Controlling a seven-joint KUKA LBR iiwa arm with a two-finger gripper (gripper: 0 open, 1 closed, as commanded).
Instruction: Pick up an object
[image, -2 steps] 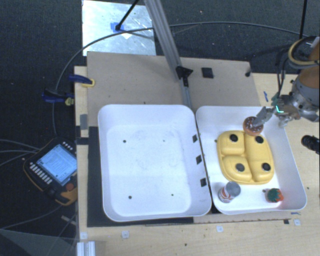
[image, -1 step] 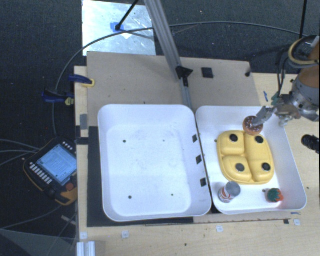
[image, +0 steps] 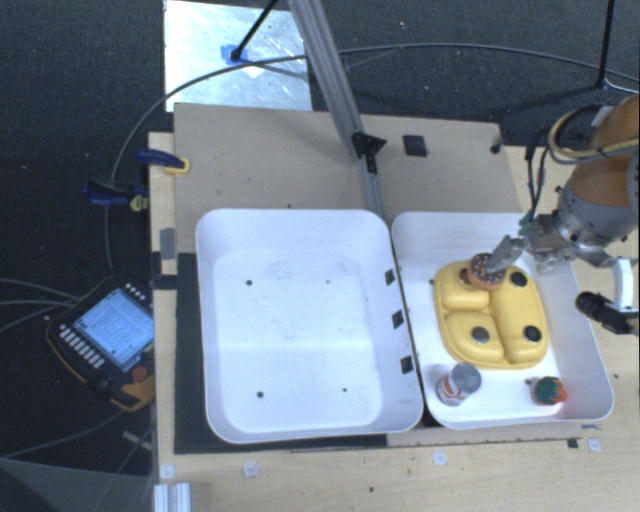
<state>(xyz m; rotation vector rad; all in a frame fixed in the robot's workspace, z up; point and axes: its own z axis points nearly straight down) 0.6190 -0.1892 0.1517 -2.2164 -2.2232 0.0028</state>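
Right bin (image: 598, 385): gripper (image: 487, 270), grip unclear, over lumpy yellow tray (image: 492, 317) w/ dark spots.

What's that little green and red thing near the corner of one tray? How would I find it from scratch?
Start at the right white bin, the one holding a big yellow block. Follow that block toward the bin's near right corner, and the small green and red object sits there by itself. Its neighbour, a small grey and red piece, lies further left and has no green.
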